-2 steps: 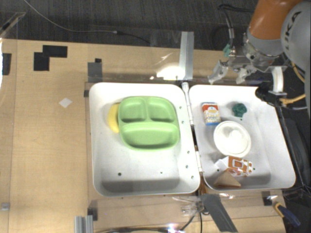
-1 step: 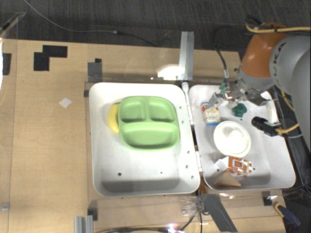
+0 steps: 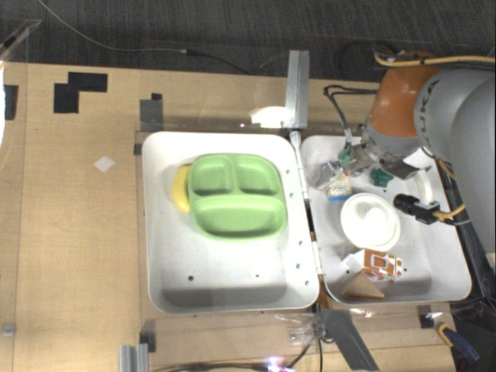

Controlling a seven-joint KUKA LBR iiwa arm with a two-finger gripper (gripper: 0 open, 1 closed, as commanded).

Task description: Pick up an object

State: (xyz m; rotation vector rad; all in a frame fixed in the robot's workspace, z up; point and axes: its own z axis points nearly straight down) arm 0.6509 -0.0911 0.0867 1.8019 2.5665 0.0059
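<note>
My gripper [image 3: 348, 161] hangs over the back left part of the right bin [image 3: 449, 281], under the orange band of the arm. Just in front of it lies a small blue, yellow and white packet [image 3: 338, 187], close to the gripper tip; whether they touch I cannot tell. A small teal object [image 3: 380, 178] lies to the right of the gripper. A white round bowl [image 3: 370, 220] sits in the middle of that bin. An orange and white carton [image 3: 383, 265] and a brown wedge [image 3: 361, 287] lie near its front wall.
The left bin [image 3: 225, 289] holds a green divided plate [image 3: 235, 194] with a yellow object [image 3: 180, 188] poking out from under its left edge. A metal post [image 3: 297, 91] stands behind the divider between the bins.
</note>
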